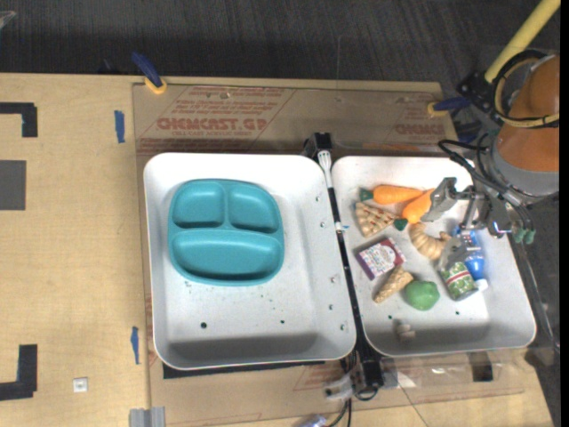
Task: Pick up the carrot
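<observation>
The carrot [395, 194] is orange with a green stub on its left end and lies flat near the far side of the right bin [502, 326]. A second orange piece [416, 207] rests against its right end. My gripper [458, 206] hangs over the right bin just right of the carrot, reaching in from the right. It is open; its left finger [441, 194] stands by the second orange piece and nothing shows between the fingers. The carrot is not held.
Around the carrot lie several toy foods: a purple packet [380, 258], a green ball [422, 295], a small bottle [460, 279], a blue item [475, 261] and tan bread-like pieces [393, 285]. The left bin [162, 265] holds a teal divided plate [227, 229].
</observation>
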Action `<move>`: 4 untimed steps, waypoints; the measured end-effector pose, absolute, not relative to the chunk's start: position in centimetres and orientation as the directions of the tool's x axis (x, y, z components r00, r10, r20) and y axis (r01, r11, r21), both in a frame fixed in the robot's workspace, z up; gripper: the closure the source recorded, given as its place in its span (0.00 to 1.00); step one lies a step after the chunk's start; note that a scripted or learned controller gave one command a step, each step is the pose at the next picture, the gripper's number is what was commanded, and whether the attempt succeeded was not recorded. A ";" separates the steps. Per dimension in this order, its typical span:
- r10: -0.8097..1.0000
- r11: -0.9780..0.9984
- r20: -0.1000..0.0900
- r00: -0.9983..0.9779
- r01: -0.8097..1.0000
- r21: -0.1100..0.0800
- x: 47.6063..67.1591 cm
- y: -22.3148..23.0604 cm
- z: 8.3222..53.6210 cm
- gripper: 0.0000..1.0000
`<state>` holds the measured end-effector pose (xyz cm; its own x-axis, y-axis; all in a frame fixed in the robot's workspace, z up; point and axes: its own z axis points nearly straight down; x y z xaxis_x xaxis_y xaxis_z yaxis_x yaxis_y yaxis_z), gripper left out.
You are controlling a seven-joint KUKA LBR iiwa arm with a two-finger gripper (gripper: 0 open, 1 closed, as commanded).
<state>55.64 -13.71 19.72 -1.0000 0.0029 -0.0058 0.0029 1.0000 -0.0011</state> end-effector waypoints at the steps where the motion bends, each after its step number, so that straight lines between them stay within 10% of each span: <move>1: 0.083 0.997 -0.008 -0.996 0.083 0.000 63.6 -13.5 9.5 0.00; 2: 0.080 0.997 -0.017 -0.997 0.080 -0.001 63.9 -13.3 10.7 1.00; 3: -0.224 0.975 -0.021 -0.974 -0.223 -0.010 60.7 -10.4 9.4 1.00; 4: 0.031 1.000 -0.014 -0.999 0.031 0.000 58.9 -7.6 18.8 1.00</move>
